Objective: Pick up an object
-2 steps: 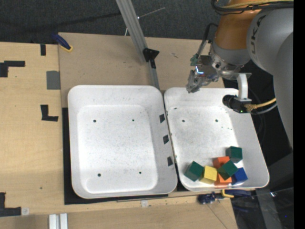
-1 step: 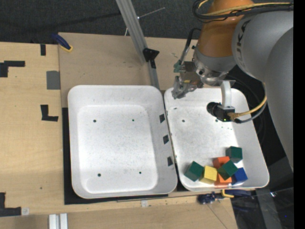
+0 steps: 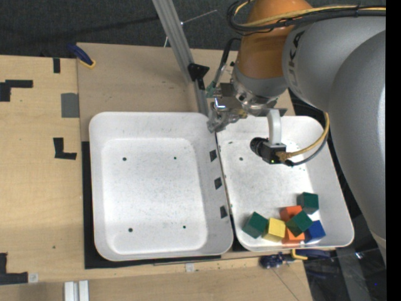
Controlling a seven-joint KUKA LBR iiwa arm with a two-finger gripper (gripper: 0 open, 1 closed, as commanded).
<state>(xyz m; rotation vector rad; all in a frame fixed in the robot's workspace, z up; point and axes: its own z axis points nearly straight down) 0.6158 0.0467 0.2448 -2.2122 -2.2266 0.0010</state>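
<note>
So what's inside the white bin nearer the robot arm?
The bin holds small blocks huddled in its near corner: green, yellow, orange and blue. The arm covers part of its far end, so anything beneath it is hidden.

The gripper (image 3: 215,118) is positioned above the far left corner of the right shallow white bin (image 3: 250,174). A green cube (image 3: 255,224), yellow cube (image 3: 274,229), orange cube (image 3: 289,213) and blue cube (image 3: 315,231) are clustered in its near right corner.
</note>
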